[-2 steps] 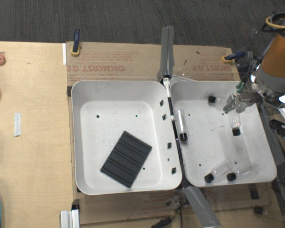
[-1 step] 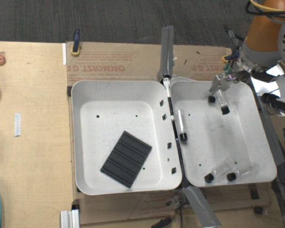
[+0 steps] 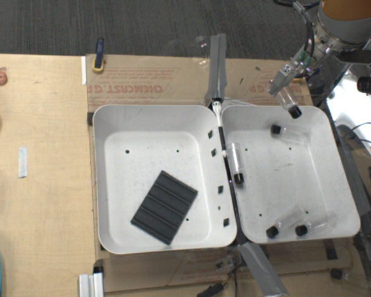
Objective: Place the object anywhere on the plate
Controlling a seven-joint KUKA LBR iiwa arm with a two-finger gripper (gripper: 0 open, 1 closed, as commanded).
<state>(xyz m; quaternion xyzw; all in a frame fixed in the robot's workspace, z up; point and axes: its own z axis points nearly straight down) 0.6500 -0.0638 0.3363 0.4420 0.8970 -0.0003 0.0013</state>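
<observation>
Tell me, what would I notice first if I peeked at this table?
Probably the dark ridged plate, lying at a slant in the left bin. Next, the clear tubes with black caps scattered in the right bin, and the gripper at that bin's far edge with one such tube between its fingers.

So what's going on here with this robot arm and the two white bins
A grey robot arm with an orange band reaches in over the right bin. Its gripper hangs above that bin's far edge with a clear tube with a black cap at its tip. More clear, black-capped tubes lie in the right bin: one by the divider, others near the front edge. The dark ridged plate lies flat in the left bin, with nothing on it yet.
</observation>
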